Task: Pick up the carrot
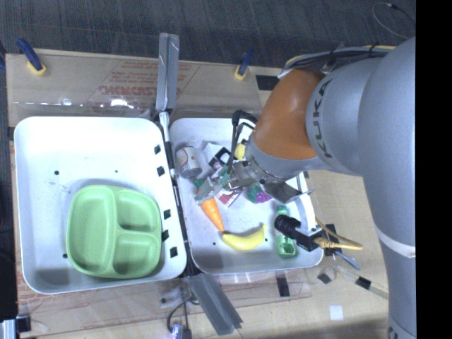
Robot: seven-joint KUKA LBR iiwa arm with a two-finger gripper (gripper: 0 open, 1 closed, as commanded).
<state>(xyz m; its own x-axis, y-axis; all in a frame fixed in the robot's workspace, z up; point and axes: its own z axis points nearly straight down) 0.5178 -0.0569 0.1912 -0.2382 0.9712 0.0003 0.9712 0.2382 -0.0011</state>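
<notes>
- We judged the task as not yet done: the carrot [212, 213] lay on the floor of the right-hand bin [244, 263], with nothing gripping it
- The carrot sat tilted, its thick end up toward the clutter and its tip pointing down toward the banana [244, 239], which lay just below it and close to touching
- The arm [332, 126] reached in from the right, its orange band [286, 115] hanging over the upper middle of that bin, and the gripper [236, 171] was low among the small items there
- We could not tell the state of the fingers, since the wrist and the jumble of a can [187, 159] and wrappers hid them
- As far as we could judge, the carrot was just below and to the left of the gripper, near but apart from it
- What was left, in our view: bring the gripper over the carrot, close on it and lift it clear
- The green tray [113, 232] lay in the left-hand bin [42, 140], well apart from all this
</notes>
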